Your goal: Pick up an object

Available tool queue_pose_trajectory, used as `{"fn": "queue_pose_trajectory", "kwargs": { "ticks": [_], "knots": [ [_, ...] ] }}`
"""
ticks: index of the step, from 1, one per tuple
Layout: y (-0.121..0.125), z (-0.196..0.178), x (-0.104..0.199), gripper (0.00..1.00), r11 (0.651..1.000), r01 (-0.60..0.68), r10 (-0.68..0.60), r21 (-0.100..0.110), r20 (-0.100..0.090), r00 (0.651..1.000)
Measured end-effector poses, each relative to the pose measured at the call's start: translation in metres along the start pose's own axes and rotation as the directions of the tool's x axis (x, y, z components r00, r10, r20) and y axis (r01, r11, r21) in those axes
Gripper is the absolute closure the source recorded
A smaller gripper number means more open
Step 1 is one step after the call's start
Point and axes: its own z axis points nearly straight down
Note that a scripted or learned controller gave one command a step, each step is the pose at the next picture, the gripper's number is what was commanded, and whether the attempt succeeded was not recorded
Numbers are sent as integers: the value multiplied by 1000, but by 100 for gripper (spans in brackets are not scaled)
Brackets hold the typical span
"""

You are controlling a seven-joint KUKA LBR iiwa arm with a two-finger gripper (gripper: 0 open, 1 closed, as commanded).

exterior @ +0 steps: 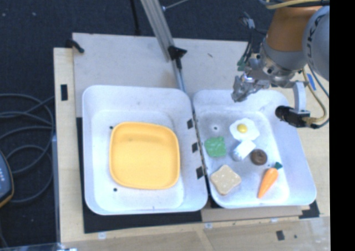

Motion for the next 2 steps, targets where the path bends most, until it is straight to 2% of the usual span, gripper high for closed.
{"fn": "queue_pose_trajectory", "kwargs": {
  "ticks": [1,2],
  "knots": [
    [-11,-5,46,100,1000,1,-1,-1,-1,1000],
    [-29,8,92,100,1000,1,-1,1,0,1000]
  ]
}}
